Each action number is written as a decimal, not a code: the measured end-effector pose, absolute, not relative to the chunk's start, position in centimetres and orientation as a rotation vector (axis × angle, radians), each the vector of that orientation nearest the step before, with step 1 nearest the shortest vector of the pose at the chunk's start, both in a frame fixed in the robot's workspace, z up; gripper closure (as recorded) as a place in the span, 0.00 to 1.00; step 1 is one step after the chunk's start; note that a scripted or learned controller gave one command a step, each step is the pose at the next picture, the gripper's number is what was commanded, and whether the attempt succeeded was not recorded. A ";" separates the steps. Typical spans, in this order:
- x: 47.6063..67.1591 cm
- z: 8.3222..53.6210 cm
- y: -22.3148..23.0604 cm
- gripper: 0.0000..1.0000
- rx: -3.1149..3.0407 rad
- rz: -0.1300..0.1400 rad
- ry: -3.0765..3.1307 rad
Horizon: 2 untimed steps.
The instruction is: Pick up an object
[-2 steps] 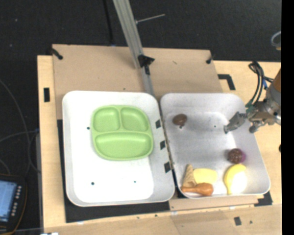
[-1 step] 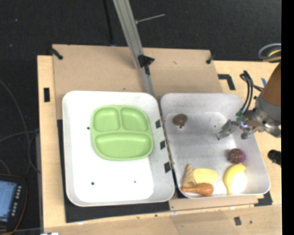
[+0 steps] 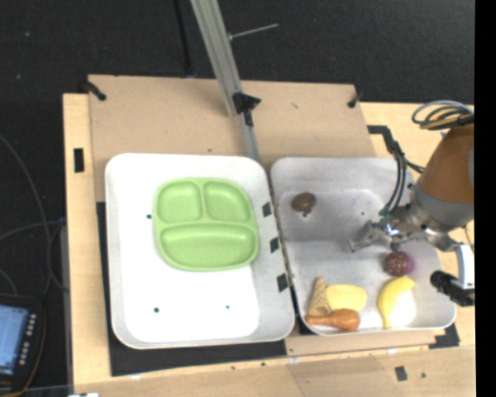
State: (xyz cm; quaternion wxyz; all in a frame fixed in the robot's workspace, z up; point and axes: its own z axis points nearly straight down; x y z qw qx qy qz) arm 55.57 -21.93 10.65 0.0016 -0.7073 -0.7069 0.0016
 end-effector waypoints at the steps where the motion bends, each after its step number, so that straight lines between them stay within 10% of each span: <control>1: 55.8 12.2 -22.1 1.00 -2.229 -0.002 -2.219; 2: 56.9 17.6 -22.7 1.00 -2.224 -0.004 -2.229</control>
